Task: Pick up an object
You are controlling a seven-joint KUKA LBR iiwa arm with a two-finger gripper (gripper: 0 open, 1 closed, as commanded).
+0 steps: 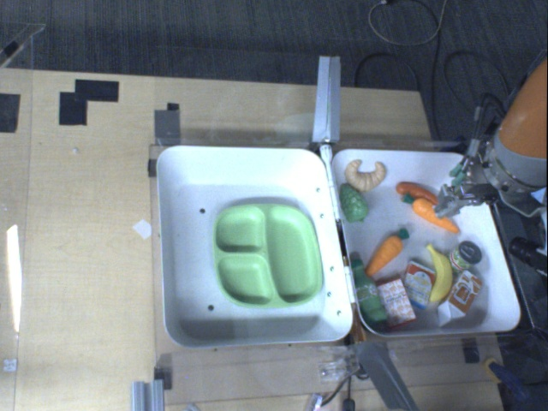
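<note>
So the gripper (451, 197) sits low over the carrot (434, 216) at the right bin's (505, 311) far right; can't tell its state. I'd centre on the carrot, away from the neighbouring red pepper (414, 190).

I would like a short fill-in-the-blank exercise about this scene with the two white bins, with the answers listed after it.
1. The green divided tray lies in the ____ bin as the camera sees it.
2. The croissant lies near the ____ edge of the right bin.
3. The gripper is right above a carrot in the ____ bin.
4. The banana is coloured ____.

Missing words: left; far; right; yellow
</note>
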